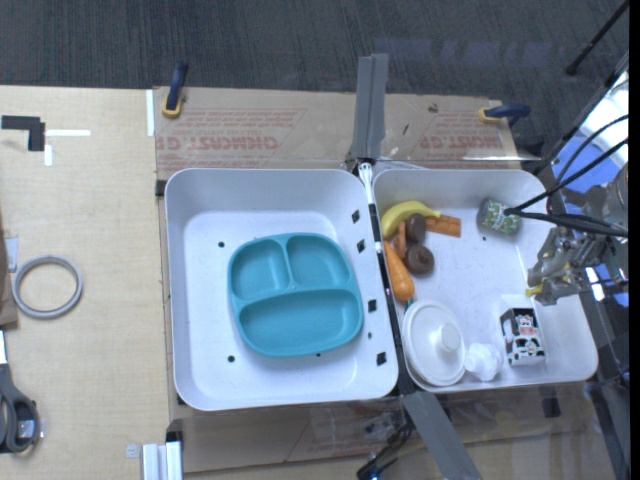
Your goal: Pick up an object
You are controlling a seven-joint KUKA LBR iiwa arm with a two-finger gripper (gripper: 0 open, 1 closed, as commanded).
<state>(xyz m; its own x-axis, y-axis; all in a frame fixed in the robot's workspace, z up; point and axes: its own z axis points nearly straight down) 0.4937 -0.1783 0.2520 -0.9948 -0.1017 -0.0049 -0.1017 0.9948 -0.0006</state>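
Note:
My gripper (548, 280) hangs over the right edge of the right bin (470, 183), with nothing visibly held. Just below it, a small cow-patterned carton (521, 336) stands near the bin's front right corner. A crumpled green-grey object (498, 217) lies at the back right, up and left of the gripper. Along the bin's left side lie a yellow banana (404, 213), an orange carrot (399, 274), a smaller orange piece (446, 226) and two brown items (419, 258). At the front sit a white bowl (434, 341) and a small white lump (483, 361).
The left bin (190, 298) holds a teal divided plate (295, 294). A grey divider post (369, 108) rises between the bins at the back. On the bench at the left lie a roll of tape (45, 286) and scissors (15, 418). Cables run at the far right.

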